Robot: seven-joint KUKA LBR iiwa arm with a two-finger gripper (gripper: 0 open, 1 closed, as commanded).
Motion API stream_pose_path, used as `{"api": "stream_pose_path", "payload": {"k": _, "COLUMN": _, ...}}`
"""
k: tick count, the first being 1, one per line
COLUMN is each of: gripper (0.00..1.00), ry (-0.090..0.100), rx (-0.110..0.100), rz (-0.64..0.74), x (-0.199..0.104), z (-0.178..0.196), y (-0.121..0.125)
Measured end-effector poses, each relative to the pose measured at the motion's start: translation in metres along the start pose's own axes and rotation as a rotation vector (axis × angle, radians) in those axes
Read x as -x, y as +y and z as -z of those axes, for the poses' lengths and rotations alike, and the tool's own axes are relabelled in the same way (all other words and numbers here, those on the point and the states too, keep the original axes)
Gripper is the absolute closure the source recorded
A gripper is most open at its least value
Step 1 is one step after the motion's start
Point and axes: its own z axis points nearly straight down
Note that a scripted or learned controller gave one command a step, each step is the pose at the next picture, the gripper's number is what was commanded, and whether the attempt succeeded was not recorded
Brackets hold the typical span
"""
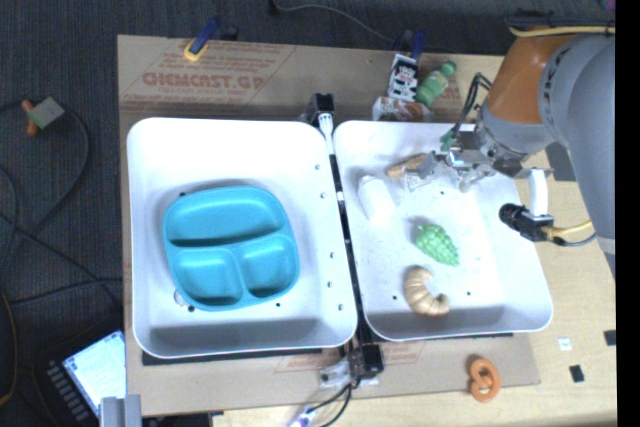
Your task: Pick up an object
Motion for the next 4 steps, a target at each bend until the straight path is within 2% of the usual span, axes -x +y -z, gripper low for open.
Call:
{"api": "stream_pose_path", "payload": {"k": 1, "gripper": 0.00, "ry": -0.001, "rx": 0.003, "rz": 0.001, "x": -0.041, "z": 0.052, "y": -0.042}}
{"api": "stream_pose_path", "payload": {"k": 2, "gripper": 0.00, "ry": -0.003, "rx": 0.009, "rz": -0.001, "x": -0.023, "z": -0.017, "y": -0.086}}
{"api": "stream_pose_path", "payload": {"k": 3, "gripper": 1.00, "ry": -0.006, "rx": 0.013, "rz": -0.002, "x": -0.022, "z": -0.007, "y": -0.085}}
{"api": "stream_pose_path", "payload": {"k": 4, "gripper": 1.00, "ry": 0.000, "rx": 0.004, "rz": 0.001, "x": -0.090, "z": 0.082, "y": -0.108}}
